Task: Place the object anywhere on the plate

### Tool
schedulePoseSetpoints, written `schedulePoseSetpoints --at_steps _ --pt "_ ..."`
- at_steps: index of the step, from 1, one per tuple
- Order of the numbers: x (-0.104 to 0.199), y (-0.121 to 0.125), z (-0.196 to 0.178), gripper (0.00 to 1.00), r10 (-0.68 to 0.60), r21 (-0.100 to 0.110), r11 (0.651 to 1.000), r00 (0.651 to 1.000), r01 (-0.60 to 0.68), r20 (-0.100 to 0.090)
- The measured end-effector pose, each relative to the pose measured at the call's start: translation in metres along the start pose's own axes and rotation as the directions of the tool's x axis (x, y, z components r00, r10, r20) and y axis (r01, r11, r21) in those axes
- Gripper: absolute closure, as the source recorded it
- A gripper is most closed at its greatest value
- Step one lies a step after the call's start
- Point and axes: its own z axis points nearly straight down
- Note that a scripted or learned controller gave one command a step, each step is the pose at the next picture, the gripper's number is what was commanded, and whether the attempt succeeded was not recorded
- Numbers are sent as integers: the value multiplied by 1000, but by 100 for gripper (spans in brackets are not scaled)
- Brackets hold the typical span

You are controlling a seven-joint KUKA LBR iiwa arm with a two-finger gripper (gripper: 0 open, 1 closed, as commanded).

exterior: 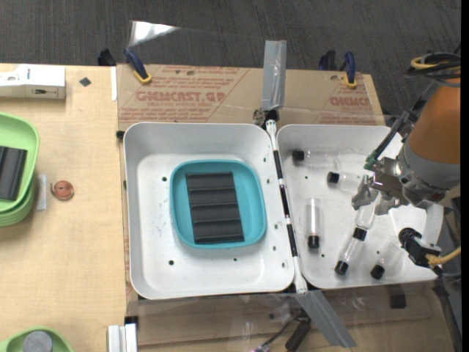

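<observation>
Far left, a green tray (18, 169) is sitting at the bench edge with a dark block in it, and a white box (33, 81) is lying above it; its label is too small to read. A small copper-coloured disc (63, 190) is lying beside the tray. The cardboard sheet (183, 94) behind the bins is showing red print, roughly "GIGMCAST.GP", repeated partly on its right end. The left bin (146, 270) is holding the teal plate (253, 196), square with rounded corners, carrying a black ribbed insert (214, 206). The right bin (322, 270) is holding about 6 clear vials with black caps, scattered apart. One vial (314, 224) is lying upright-in-frame near the divider, cap down. The gripper (364, 213) is hovering over the right bin, a vial (362, 224) sitting at its fingertips; I can't tell how the jaws are set. Nothing clear is lying on the plate.
</observation>
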Motion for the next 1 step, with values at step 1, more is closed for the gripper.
schedulePoseSetpoints --at_steps 1 --pt "56 -40 0 100 -95 2 995 995 95 0"
